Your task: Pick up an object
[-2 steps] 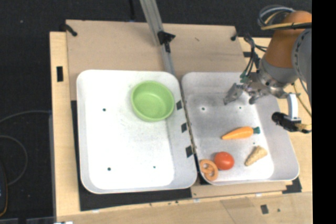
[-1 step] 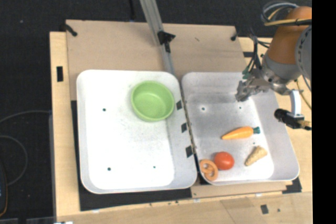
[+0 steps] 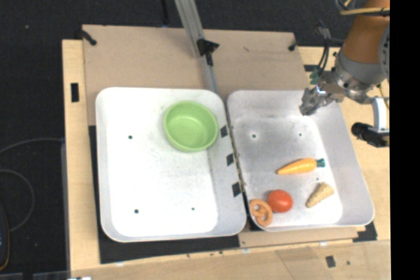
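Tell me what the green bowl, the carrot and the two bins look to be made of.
Round green bowl: likely plastic, uniform colour, soft sheen. Orange carrot with green tip: probably toy plastic or foam, smooth and evenly coloured. Shallow white bins: apparently plastic or coated metal, scuffed grey in the middle.

Two shallow white bins side by side: left bin [image 3: 118, 160], right bin [image 3: 275, 121]. One green bowl [image 3: 190, 126], in the left bin. Four small items in the right bin, all toward its near edge: one carrot [image 3: 299, 166], one red tomato [image 3: 280, 200], one orange pretzel-like piece [image 3: 260, 212], one tan wedge [image 3: 319, 195].
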`<state>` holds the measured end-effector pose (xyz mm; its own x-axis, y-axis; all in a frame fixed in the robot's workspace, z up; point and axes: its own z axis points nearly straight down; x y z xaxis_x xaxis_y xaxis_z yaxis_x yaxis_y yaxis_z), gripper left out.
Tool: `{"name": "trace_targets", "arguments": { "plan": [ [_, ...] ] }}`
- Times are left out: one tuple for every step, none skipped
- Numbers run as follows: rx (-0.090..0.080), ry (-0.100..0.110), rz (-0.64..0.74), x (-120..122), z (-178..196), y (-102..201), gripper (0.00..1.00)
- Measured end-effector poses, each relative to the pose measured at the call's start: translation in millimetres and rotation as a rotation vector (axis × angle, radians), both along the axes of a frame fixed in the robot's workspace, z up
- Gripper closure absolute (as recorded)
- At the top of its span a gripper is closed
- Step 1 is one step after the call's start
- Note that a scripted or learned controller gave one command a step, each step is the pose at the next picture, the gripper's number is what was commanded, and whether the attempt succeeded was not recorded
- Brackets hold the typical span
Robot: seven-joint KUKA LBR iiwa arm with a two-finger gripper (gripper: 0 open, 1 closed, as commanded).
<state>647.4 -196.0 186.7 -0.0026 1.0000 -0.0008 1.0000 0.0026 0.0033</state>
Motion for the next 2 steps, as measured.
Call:
{"name": "trace_targets", "arguments": {
  "plan": [
    [-0.001, -0.003, -0.002, -1, 47, -8, 1.0],
    [-0.001, -0.003, 0.0, 0, 84, -9, 1.0]
  ]
}}
